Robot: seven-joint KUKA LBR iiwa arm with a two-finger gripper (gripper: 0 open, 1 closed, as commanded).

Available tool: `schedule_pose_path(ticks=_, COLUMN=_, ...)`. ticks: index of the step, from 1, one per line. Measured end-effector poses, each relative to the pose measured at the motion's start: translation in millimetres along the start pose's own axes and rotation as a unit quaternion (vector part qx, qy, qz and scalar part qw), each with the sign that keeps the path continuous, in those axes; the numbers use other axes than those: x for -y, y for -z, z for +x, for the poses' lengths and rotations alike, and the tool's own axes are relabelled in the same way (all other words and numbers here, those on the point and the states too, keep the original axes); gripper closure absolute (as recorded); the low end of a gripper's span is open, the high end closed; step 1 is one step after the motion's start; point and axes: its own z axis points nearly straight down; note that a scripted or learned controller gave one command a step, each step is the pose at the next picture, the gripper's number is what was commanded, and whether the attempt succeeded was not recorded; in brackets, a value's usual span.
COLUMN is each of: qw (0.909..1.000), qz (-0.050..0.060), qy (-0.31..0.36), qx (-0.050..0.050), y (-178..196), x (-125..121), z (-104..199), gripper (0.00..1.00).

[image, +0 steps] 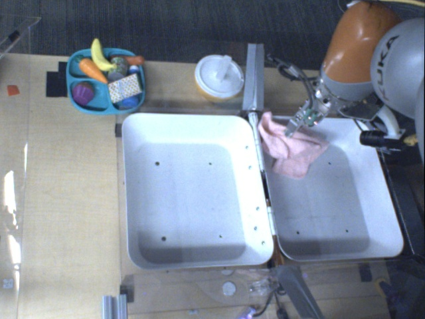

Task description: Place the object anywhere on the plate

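Note:
A crumpled pink cloth (289, 150) lies in the far left corner of the right bin (345, 224), with one edge resting against the divider between the bins. My gripper (297, 126) comes down at a slant from the right, and its tip meets the top edge of the cloth. The blue divided plate (97, 109) sits on the bench beyond the left bin's far left corner, well away from the gripper. Toy food fills it, including a banana (101, 56) and a carrot (91, 70).
The left bin (192, 191) stands between the cloth and the plate. A white lidded cup (219, 76) sits on the bench behind the left bin. A grey post (251, 78) rises at the divider's far end. The arm's orange and grey body (372, 45) hangs over the right bin's far right.

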Motion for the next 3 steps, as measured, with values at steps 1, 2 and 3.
schedule_pose_path(ticks=1, qw=1.0000, qz=-0.002, qy=0.003, qx=0.001, y=40.7, x=-3.6, z=-1.0, gripper=1.00)
schedule_pose_path(ticks=2, qw=0.9793, qz=-0.002, qy=0.202, qx=0.001, y=47.9, x=-31.7, z=34.3, gripper=1.00)
schedule_pose_path(ticks=3, qw=0.9192, qz=-0.003, qy=0.394, qx=0.000, y=43.3, x=-62.3, z=77.7, gripper=1.00)
